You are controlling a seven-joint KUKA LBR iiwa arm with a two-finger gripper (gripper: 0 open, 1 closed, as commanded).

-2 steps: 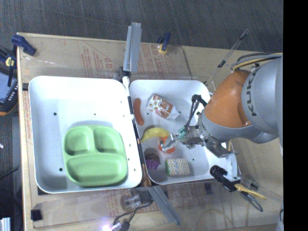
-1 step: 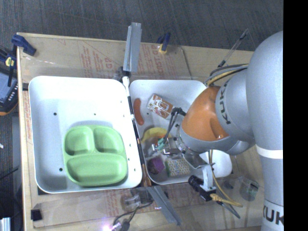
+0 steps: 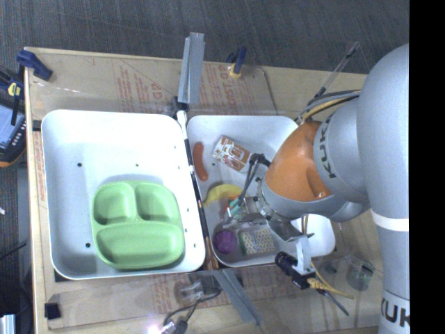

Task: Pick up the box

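From the overhead camera you see the claw (image 3: 240, 211) low in the right bin (image 3: 278, 125), over the banana (image 3: 221, 193) and purple fruit (image 3: 224, 241); you cannot tell its grip. The small box (image 3: 231, 153) lies farther back, beside a sausage (image 3: 199, 161). A green divided tray (image 3: 138, 224) sits in the left bin (image 3: 62, 186).

Dark grey carpet (image 3: 104, 12) — wooden bench (image 3: 125, 82) upon it.
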